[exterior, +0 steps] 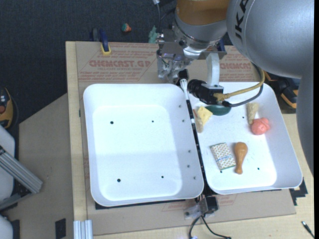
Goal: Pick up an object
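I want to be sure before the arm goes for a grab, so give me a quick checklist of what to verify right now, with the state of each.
1. Gripper position: the two-finger gripper sits at the far rim where the bins meet, not above any object. Not ok.
2. Finger opening: cannot tell.
3. Gripper load: nothing visible between its fingers. Ok.
4. Targets present in the right white bin: pale yellow chunk, pink lumpy ball, patterned flat packet, brown toy drumstick. Ok.
5. Spacing: packet and drumstick lie close side by side; contact cannot tell.
6. Dark green rounded piece: partly under black hardware. Not ok.
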Tool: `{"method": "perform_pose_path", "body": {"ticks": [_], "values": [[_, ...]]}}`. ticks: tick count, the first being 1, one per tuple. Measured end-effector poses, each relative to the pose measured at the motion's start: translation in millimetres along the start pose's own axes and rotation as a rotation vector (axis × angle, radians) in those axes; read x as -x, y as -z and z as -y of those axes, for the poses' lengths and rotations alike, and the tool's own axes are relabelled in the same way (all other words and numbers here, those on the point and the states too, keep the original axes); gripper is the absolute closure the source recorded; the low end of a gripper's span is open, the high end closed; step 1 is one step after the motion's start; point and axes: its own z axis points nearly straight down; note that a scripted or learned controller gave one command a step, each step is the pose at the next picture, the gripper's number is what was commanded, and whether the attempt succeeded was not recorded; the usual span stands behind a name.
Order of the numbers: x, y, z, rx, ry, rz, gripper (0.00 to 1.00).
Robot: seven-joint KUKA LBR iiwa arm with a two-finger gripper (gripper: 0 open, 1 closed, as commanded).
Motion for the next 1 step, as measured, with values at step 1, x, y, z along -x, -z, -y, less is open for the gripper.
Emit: {"method": "perform_pose_path", "body": {"ticks": [1], "values": [[-0.2, 10.3, -0.5, 0.002, 0.000, 0.000, 1.00]]}}
